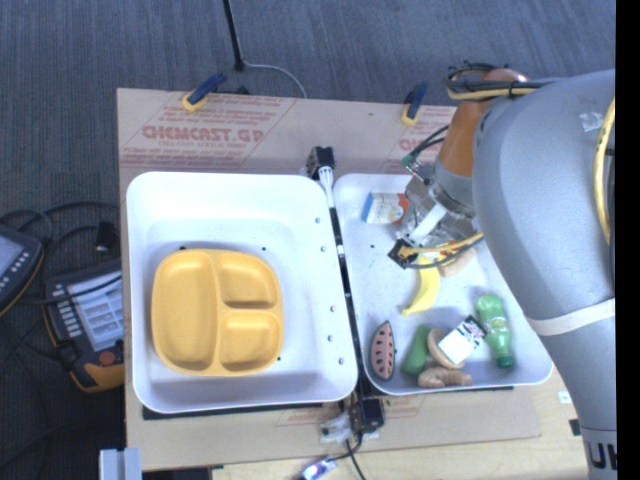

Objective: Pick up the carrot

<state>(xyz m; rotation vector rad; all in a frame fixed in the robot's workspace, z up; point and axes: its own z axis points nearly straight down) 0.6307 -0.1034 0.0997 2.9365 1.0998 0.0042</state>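
- The tool (422,226) is hanging low over the upper half of the right bin (372,278). Whether it is clenched or released cannot be told here.
- What is looking like the carrot (457,260), a small pale-orange stub, is peeking out at the tool's 4 o'clock. It is mostly hidden under the grey arm (545,198), so this is uncertain.
- A blue-and-white carton (382,206) is lying at the tool's 10 o'clock, with print too small to read.
- A banana (425,290) is lying near the tool at 6 o'clock.
- Farther toward 6 o'clock, a watermelon slice (382,350), a dark green vegetable (417,351), a white-labelled item (460,343), a tan lump (440,376) and a green bottle (493,330) are crowding the bin's near edge. The label is unreadable.
- At 9 o'clock, the left bin (200,208) is holding a yellow divided plate (215,310).
- Beyond it, at 10 o'clock, the table (160,103) is showing red lettering reading "CHEMCAST GP".
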